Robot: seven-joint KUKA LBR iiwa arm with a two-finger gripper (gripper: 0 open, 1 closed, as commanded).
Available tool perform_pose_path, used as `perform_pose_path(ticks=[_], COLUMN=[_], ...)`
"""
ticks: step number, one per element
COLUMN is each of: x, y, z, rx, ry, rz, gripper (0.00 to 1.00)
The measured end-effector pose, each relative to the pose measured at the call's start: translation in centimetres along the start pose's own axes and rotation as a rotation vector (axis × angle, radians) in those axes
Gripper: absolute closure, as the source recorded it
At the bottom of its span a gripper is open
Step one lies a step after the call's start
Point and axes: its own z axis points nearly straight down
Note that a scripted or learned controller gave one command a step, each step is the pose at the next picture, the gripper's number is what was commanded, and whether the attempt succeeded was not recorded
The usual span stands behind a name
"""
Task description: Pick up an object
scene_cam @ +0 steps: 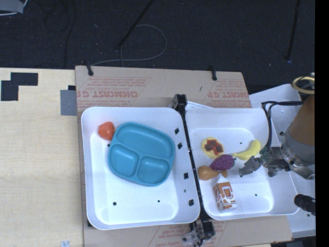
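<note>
A: Quick count, pls — what's on the bench?

B: Two white bins side by side. Left bin (97, 199) has 2 things: one blue divided tray (140, 154) w/ three compartments, and one orange-red tomato (106, 130) touching the tray's rim at its 10 o'clock.

A: And the right bin (257, 202)?

B: 5 items. One yellow banana (249, 150), one purple grape bunch (222, 162), one round yellow piece w/ a dark red centre (212, 146), one orange-brown pear-shaped fruit (207, 173), one small orange-and-white carton (224, 196) lying flat near the bin's front edge.

A: How do they sit together?

B: Clustered in the bin's left half. Grapes in the middle; round piece at their 11 o'clock, just beside; pear-shaped fruit at their 8 o'clock, touching; banana at their 2 o'clock, its lower tip near them. Carton at the grapes' 6 o'clock, apart from the rest.

A: Pincer?

B: Gripper (249, 167) comes in from the right, low over the right bin. Dark fingers look parted — nothing between them, so released, not grasping.

A: Nearest items relative to it?

B: Banana at its 12 o'clock, just beside the fingertips. Grapes at its 9 o'clock, near but apart. Carton at approx 7 o'clock, farther off.
</note>
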Motion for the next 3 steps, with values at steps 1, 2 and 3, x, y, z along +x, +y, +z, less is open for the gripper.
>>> perform_pose_path(ticks=[1, 2, 3], x=[0.0, -0.6, -0.8], y=[0.3, 0.4, 0.6], z=[-0.6, 4.0, 7.4], rx=[-0.012, -0.009, -0.018], ry=[-0.002, -0.001, -0.005], rz=[-0.002, -0.003, -0.003], gripper=[0.00, 0.00, 0.00])
